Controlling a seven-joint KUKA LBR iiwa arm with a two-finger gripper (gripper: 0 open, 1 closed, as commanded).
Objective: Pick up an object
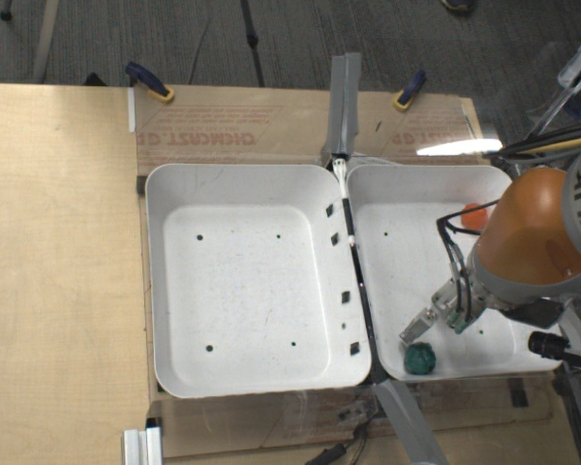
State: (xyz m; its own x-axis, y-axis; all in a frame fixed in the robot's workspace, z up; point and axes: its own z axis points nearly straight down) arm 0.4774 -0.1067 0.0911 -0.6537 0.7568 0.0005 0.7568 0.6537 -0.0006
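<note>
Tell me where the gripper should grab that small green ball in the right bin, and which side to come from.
Grip the green ball across its middle, coming straight down from above. It looks round, so no side grips better than another, but it lies close to the right bin's near wall, leaving little room for a sideways approach. The gripper is just beside it.

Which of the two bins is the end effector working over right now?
The right bin: the end effector is down near its front edge, just above a small green ball. The left bin lies across the divider, away from the arm.
</note>
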